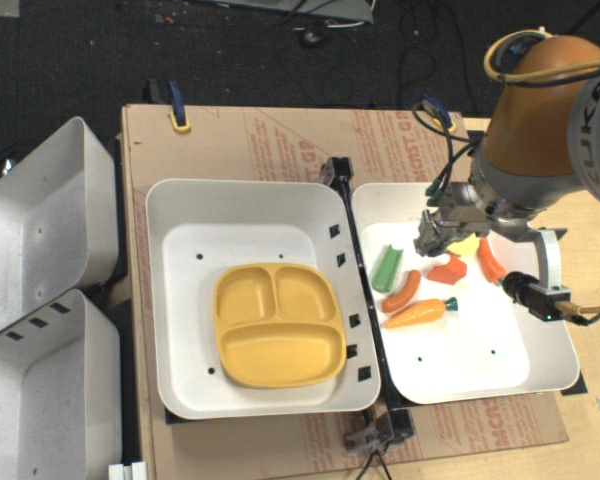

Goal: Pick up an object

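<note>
Sitting side by side on the bench are two white bins. One yellow divided plate (278,325) lies alone in the left bin (175,218). In the right bin (500,368) lie several toy foods: a green piece (387,267), a sausage (402,290), a carrot (417,314), a red piece (447,269), a yellow piece (464,245) and an orange strip (490,260). Low over the yellow piece is the gripper (436,236); I cannot tell its grip.

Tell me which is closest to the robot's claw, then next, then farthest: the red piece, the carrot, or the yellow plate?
From the gripper:
1. Red piece, just below it in the right bin.
2. Carrot, lower down in the same bin.
3. Yellow plate, far left in the other bin.
</note>
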`<state>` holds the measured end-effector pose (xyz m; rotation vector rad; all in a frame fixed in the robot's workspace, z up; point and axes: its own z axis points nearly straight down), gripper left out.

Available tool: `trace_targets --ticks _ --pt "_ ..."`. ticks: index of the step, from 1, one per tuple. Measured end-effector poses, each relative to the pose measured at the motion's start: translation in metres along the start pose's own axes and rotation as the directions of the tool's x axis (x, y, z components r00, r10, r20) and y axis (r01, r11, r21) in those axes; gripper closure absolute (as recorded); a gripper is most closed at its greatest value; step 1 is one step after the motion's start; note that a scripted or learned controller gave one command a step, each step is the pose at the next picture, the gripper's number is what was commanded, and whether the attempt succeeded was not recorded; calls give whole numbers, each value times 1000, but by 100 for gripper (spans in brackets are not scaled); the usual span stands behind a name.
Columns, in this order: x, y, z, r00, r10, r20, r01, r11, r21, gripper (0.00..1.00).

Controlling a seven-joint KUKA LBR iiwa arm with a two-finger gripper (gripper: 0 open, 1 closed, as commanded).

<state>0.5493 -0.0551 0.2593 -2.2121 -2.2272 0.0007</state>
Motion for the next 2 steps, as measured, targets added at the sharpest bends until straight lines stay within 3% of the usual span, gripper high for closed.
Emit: trace_targets --ticks 2 --pt "102 -14 34 1000 -1 0 1 1000 0 100"
